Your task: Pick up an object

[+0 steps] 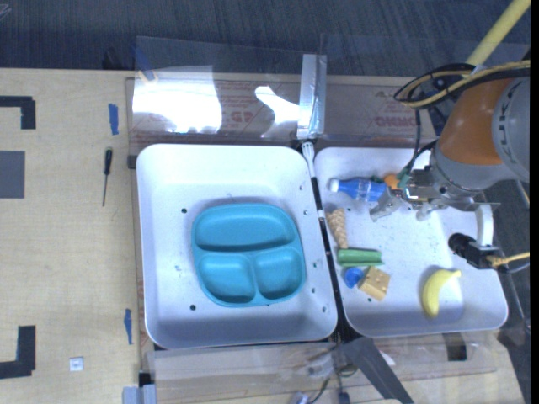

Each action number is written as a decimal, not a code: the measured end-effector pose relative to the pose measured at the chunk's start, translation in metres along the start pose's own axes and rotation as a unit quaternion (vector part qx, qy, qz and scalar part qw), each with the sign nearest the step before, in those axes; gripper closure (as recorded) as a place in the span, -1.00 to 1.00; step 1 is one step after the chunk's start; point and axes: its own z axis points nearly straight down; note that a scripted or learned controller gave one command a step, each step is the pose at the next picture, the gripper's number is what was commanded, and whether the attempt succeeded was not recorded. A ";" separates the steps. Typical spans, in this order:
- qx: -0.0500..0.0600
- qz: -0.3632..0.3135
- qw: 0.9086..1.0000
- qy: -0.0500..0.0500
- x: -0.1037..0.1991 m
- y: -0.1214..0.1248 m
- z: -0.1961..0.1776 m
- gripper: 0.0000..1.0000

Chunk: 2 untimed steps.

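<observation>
The grey arm with its orange band reaches in from the right, and its claw hangs low over the back of the right bin. The claw's tips sit just beside a blue bottle that lies on its side, with a small orange bit near it. I cannot tell if the claw is apart or together, and I see nothing caught in it.

So the job looks like it has just begun. Nothing is lifted yet. All the things lie on the bin floor: a yellow banana near the front, a green stick, a small blue piece, a tan block and a tan waffle-like strip by the left wall.

The left bin holds 1 blue tray with 3 parts.

I think the bottle is the pick, since it is closest. What is left is to close on it and lift it up.
</observation>
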 end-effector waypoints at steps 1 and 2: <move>0.013 -0.052 0.999 0.002 -0.014 0.054 0.034 -1.00; 0.004 -0.029 1.000 0.006 -0.060 0.077 0.033 -1.00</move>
